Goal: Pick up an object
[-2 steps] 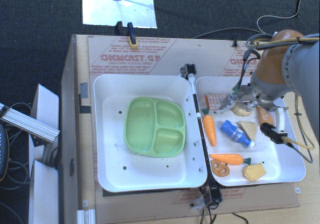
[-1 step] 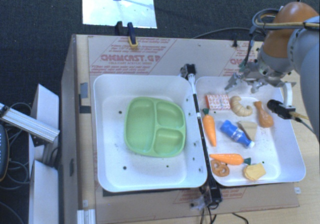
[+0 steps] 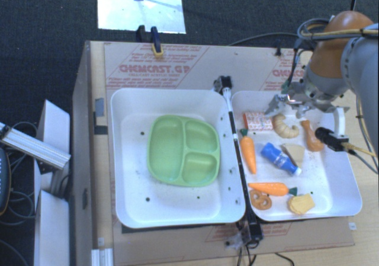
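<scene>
2 white bins were seen side by side on the tabletop [image 3: 177, 60]. In the left bin [image 3: 127, 158] a green divided plate [image 3: 182, 150] lay flat near the middle. The right bin [image 3: 346, 191] held the loose items. A red and white box [image 3: 257, 121] lay near its back left corner, with a croissant [image 3: 286, 127] just beside it to the right. A drumstick [image 3: 311, 135] lay right of the croissant. An upright carrot [image 3: 248, 153] lay along the left wall, and a blue bottle [image 3: 279, 159] lay tilted just right of it, with a pale cheese wedge [image 3: 294, 153] touching the bottle's upper side. Nearer the front edge, a second carrot [image 3: 270, 188] lay crosswise, a pretzel [image 3: 260, 200] sat just below it, and a yellow chunk [image 3: 302, 204] sat to the right of the pretzel. The arm [image 3: 346, 51] was seen reaching in from the right, and the end effector [image 3: 290, 102] hung over the back of the right bin, just above the croissant and the box. Its metal parts were seen spread low above those items, but whether it was open or closed could not be told, and nothing could be seen held by it. A black cable [image 3: 334, 139] was seen running from the arm across the bin's right side.
</scene>
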